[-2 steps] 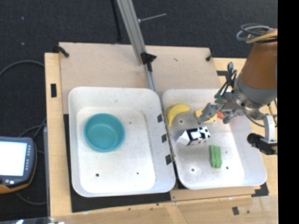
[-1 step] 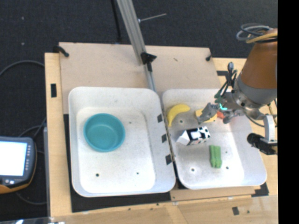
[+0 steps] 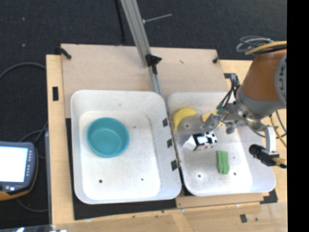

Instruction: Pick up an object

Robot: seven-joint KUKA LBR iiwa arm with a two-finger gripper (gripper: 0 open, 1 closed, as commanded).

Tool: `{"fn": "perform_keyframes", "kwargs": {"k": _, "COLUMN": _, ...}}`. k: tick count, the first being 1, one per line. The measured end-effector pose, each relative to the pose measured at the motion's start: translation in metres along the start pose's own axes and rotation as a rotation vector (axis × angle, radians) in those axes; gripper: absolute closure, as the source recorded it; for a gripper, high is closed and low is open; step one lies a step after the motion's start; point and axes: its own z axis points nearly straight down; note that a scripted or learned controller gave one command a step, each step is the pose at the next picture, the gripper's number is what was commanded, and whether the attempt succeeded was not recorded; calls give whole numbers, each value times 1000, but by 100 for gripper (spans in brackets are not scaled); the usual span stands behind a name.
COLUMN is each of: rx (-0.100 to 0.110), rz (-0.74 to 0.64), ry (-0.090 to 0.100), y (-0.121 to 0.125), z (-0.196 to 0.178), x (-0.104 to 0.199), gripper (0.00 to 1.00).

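In the right bin (image 3: 251, 178) lie a yellow banana-shaped object (image 3: 183, 116), a small black-and-white object (image 3: 203, 140) and a green oblong object (image 3: 222, 162). My gripper (image 3: 211, 126) hangs low over the bin's middle, just above and touching or nearly touching the top of the black-and-white object. A small yellow piece (image 3: 206, 116) shows just behind the gripper. The grey arm with its orange band (image 3: 263, 79) reaches in from the right.
The left bin (image 3: 140, 178) holds a teal bowl (image 3: 107, 137). A metal rail (image 3: 140, 33) slants down from the top to the gap between the bins. Cables and a black fitting (image 3: 263, 154) hang at the arm's right side.
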Motion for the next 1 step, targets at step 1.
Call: {"fn": "perform_keyframes", "kwargs": {"k": 1, "rx": -7, "rz": 1, "ry": 0, "y": 5, "z": 58, "x": 0, "gripper": 0}}
